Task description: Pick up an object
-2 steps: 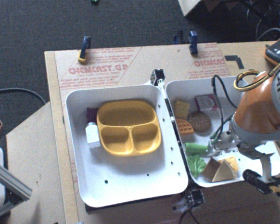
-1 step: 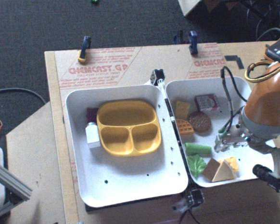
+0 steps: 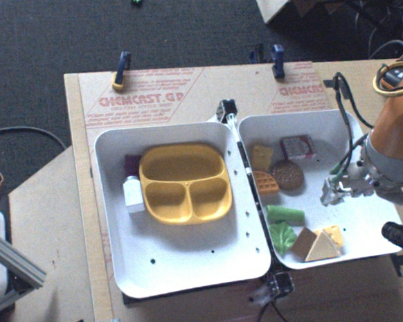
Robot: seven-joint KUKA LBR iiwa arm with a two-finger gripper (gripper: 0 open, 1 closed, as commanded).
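Observation:
The right bin holds several toy foods: a yellow wedge, a waffle, a brown round cookie, a purple-and-white packet, a green piece, a leafy green piece, a brown block and a tan wedge. My gripper hangs over the right part of this bin, right of the cookie and above the tan wedge. Nothing shows between its fingers.
In the left bin lies a yellow divided plate, with a small white bottle and a dark object at its left. Clamps grip the board's far edge. Cables run along the right bin's far right side.

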